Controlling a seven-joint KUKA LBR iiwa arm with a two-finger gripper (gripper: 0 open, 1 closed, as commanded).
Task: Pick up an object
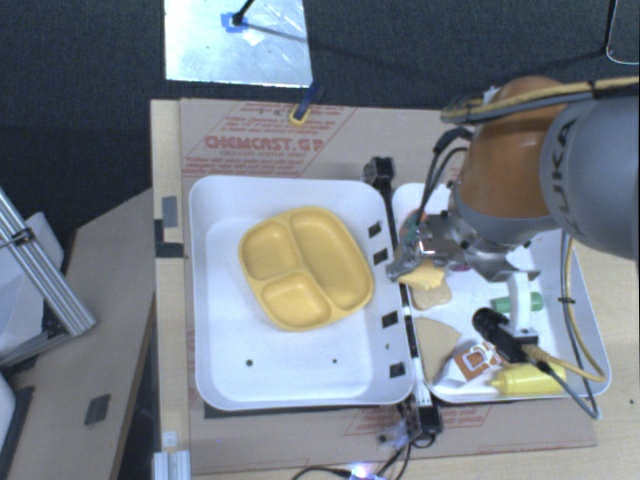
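Right now gripper (pixel 412 260) sits low in right white bin (pixel 408 200), by its left wall, touching or just above pale yellow wedge-shaped slice (pixel 427 277); whether it's open or closed, can't tell. Nearby: tan flat piece (pixel 436 330), orange-white small carton (pixel 474 361), yellow squeeze bottle (pixel 520 379). Yellow 3-compartment plastic plate (pixel 303 266) lies in left white bin (pixel 220 353).

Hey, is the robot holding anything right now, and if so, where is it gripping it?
Cannot tell. The gripper sits directly over a pale yellow piece in the bin under the arm, but the wrist hides any hold.
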